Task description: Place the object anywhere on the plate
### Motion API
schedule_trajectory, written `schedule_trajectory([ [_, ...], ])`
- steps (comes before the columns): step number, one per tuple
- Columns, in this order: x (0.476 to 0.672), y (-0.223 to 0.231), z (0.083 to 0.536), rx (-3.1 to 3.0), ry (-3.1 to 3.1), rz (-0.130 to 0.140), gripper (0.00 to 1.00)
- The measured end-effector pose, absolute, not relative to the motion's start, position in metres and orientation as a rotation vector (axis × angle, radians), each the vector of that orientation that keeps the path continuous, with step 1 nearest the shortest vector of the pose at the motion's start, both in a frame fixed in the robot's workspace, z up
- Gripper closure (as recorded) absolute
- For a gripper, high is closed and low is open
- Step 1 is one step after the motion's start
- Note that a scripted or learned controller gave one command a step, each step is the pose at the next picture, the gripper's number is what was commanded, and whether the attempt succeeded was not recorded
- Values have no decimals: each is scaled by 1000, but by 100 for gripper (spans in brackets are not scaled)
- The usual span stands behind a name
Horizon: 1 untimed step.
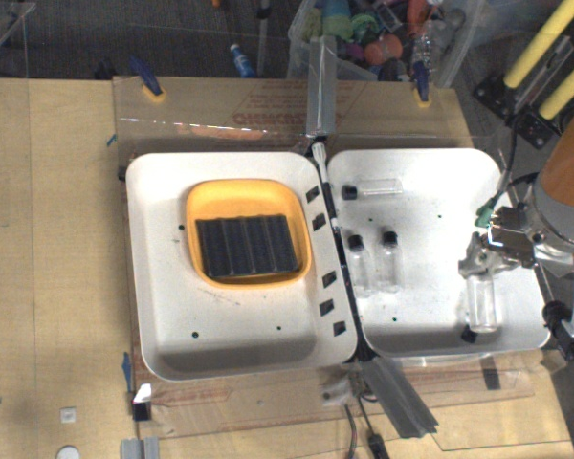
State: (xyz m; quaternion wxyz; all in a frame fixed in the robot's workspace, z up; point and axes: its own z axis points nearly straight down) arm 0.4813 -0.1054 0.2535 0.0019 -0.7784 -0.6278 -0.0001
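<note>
The pincer [480, 273] is seen at the right bin's [430, 175] right edge; whether it is open or closed cannot be told. A clear tube [481, 306] is seen just below it, long axis running away from the pincer. The yellow plate [203, 197], bearing a dark ridged block [246, 246], lies well to the pincer's left, in the left bin [163, 323].

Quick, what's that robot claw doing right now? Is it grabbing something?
Gripper: at the right bin's right edge, over a clear vial; a hold cannot be told.
</note>
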Motion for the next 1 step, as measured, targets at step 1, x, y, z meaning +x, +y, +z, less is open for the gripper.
schedule_trajectory([
  [1, 544, -112, 220, -2305, -2137, 0, 100],
])
